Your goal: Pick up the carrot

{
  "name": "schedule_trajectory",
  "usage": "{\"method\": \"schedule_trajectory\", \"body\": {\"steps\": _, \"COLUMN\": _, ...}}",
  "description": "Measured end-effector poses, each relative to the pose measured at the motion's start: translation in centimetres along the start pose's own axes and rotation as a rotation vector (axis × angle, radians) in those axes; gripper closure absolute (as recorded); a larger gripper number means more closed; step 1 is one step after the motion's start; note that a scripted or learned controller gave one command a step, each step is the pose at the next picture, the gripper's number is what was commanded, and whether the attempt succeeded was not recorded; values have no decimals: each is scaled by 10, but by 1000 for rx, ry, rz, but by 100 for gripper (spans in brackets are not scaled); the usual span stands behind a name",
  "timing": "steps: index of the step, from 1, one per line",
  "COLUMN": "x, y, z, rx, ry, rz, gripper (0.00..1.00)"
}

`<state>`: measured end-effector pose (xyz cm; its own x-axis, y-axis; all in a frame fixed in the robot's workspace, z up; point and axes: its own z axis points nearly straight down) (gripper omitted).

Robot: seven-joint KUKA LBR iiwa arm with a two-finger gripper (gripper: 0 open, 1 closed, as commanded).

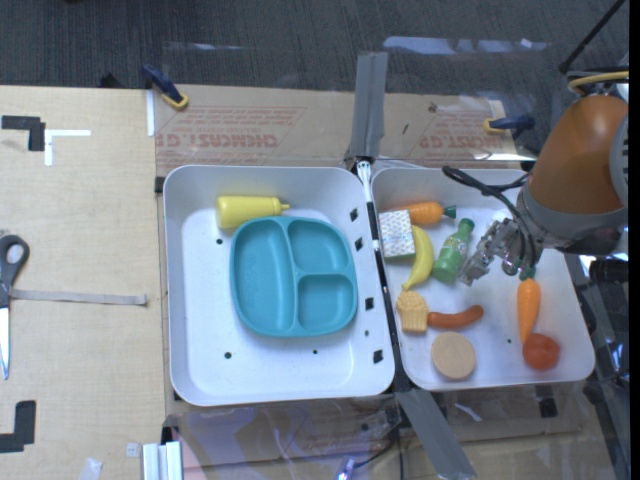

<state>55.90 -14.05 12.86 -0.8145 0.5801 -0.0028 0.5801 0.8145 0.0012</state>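
From the camera view, the carrot [527,308] lies in the right bin [570,373], near its right wall, pointing roughly along that wall with its green top toward the tool [497,250] and a red tomato [541,352] touching its lower end. The tool hangs just above and left of the carrot's top, beside a green bottle [452,250]. Whether it is clenched or released cannot be told; nothing is seen between its parts, so the carrot looks ungrasped and the pick appears not yet done.

The carrot is a smooth, tapered orange cone, likely hard plastic. Nearby sit a curved yellow banana [421,258], a glossy sausage [454,317], a flat tan disc [453,355] and a speckled sponge block [396,234]. The left bin [190,368] holds a teal divided plate [294,276] and a yellow bottle [248,210].
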Motion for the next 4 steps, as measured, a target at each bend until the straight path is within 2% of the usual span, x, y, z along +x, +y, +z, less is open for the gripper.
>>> {"method": "schedule_trajectory", "body": {"steps": 1, "x": -52, "y": -10, "z": 36, "rx": -1, "ry": -2, "rz": -227, "gripper": 100}}
{"method": "schedule_trajectory", "body": {"steps": 2, "x": -52, "y": -10, "z": 36, "rx": 0, "ry": -2, "rz": -228, "gripper": 0}}
{"method": "schedule_trajectory", "body": {"steps": 3, "x": -32, "y": -78, "z": 2, "rx": 0, "ry": -2, "rz": -491, "gripper": 0}}
{"method": "schedule_trajectory", "body": {"steps": 4, "x": -53, "y": -61, "z": 36, "rx": -1, "ry": -2, "rz": -460, "gripper": 0}}
